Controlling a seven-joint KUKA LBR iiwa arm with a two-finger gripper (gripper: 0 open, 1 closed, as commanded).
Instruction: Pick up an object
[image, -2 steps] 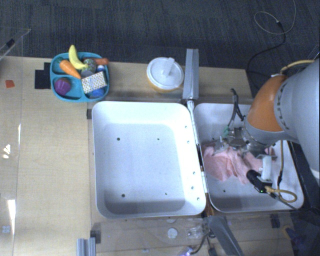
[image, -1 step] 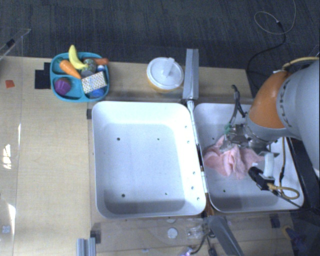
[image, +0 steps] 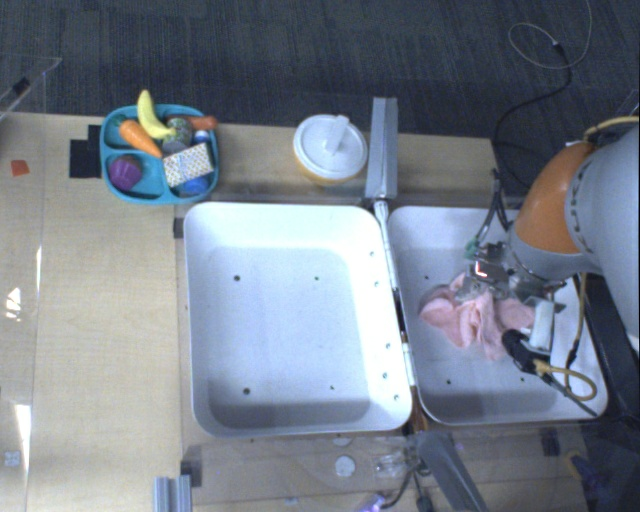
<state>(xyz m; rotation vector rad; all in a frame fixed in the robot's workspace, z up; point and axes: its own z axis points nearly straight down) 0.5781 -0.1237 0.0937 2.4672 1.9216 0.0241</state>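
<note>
1. Pink cloth (image: 462, 316) is your target, but take in the scene from the biggest piece down. The wooden bench (image: 90, 330) runs under everything you see.
2. The grey arm (image: 600, 210), with its orange band (image: 545, 215), reaches in from the right side of the view and bends down over the right bin.
3. The left white bin (image: 290, 320) sits in the middle of the bench, and you can see its bare floor.
4. The right white bin (image: 440, 385) stands just beside it, the two rims nearly touching, and a grey metal divider (image: 381, 150) rises behind the seam between them.
5. The pink cloth lies crumpled in the right bin, near the middle of its floor, partly under the wrist.
6. The gripper (image: 497, 290) is down at the cloth's right edge, touching or just above it. You cannot tell how the jaws stand, since the wrist and cables hide them.
7. A blue sectioned tray (image: 112, 190) of toy food, a yellow banana (image: 150, 117) among it, rests behind the left bin.
8. A round white-lidded container (image: 330, 148) stands beside the divider.
</note>
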